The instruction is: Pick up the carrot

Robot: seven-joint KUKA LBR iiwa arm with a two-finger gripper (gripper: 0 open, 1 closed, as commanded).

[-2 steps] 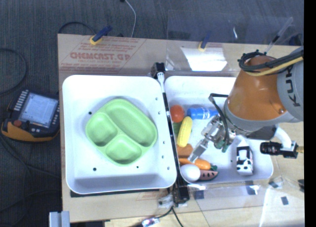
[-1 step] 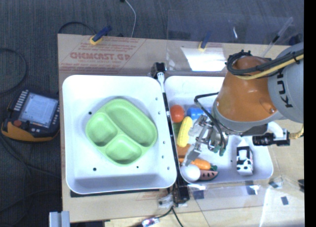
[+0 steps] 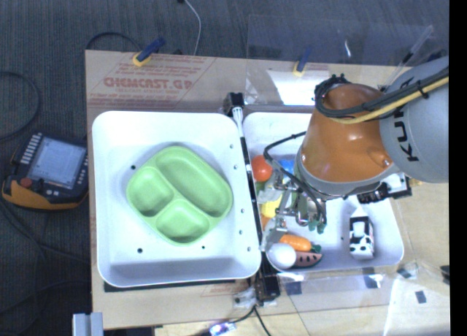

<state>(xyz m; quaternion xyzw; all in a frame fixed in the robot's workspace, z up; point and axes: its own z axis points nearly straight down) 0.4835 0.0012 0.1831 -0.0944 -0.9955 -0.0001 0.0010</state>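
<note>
Dark grey carpet runs along the far left, and on it sits an orange-and-black handheld pendant with its screen facing up, well apart from the bench. Moving right, the cardboard sheet with red lettering lies under the left bin, held by a blue-and-yellow clamp at its top edge. In that white bin rests a green three-part plate, sitting about in the middle, with bare white floor open all around it out to the rim.

Across the divide where the two rims meet, the right bin is crowded on its left side. A red-orange round piece lies near the left wall, yellow pieces just below it. Down in the near-left corner sits a white egg-shaped thing, and touching it on the right is the carrot, orange, lying flat, with a dark reddish piece tucked against its lower side.

The gripper hangs just above the carrot, its metal fingers pointing down at it; whether they are apart or together I cannot tell from this angle. The orange band of the arm covers the bin's middle. Farther right, a black-and-white toy cow stands alone, with open floor around it toward the right wall.
</note>
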